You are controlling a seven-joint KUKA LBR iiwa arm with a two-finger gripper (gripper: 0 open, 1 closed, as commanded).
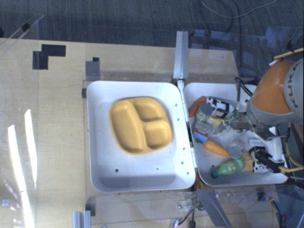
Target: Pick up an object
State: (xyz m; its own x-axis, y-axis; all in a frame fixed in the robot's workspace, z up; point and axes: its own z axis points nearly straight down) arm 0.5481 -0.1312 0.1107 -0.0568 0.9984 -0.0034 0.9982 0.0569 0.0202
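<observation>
The right bin (205,175) holds several small things. An orange carrot (216,149) lies near its middle, and a green bottle (229,167) lies on its side by the front wall. A red-orange sausage-shaped piece (196,106) and a black and white packet (217,107) sit at the back left. A clear crinkled packet (207,120) lies below them, with a small blue piece (199,137) at the left wall. A grey round cap (234,151) rests beside the carrot's thick end. My gripper (233,122) hangs low over the bin's middle, just right of the clear packet.
The left bin (102,175) holds a yellow divided tray (140,124) lying flat near its centre. A metal post (181,56) rises behind the ridge between the bins. The arm's orange band (275,91) covers the right bin's back right corner.
</observation>
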